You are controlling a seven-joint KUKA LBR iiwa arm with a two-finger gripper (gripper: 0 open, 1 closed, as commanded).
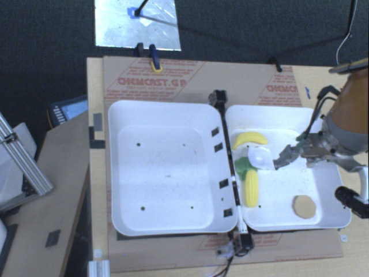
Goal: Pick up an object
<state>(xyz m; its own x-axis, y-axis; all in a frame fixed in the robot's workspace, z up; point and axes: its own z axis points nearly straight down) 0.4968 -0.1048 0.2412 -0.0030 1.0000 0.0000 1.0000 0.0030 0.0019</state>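
The right bin (328, 172) holds several small items. A yellow banana (251, 138) lies near its back left. Just below the banana sits a white cup-like object (259, 157), with a green piece (242, 166) to its left. A yellow corn cob (252, 188) lies along the left wall, and a round tan cookie (304, 206) rests at the front right. My gripper (281, 157) reaches in from the right, low over the bin, its tip just right of the white object. Nothing is visibly held.
The left bin (124, 154) stands beside the right one, with a black-clipped divider (228, 160) between them. Cardboard (173, 79) underlies both bins. A foil sheet (137, 16) lies beyond the bench.
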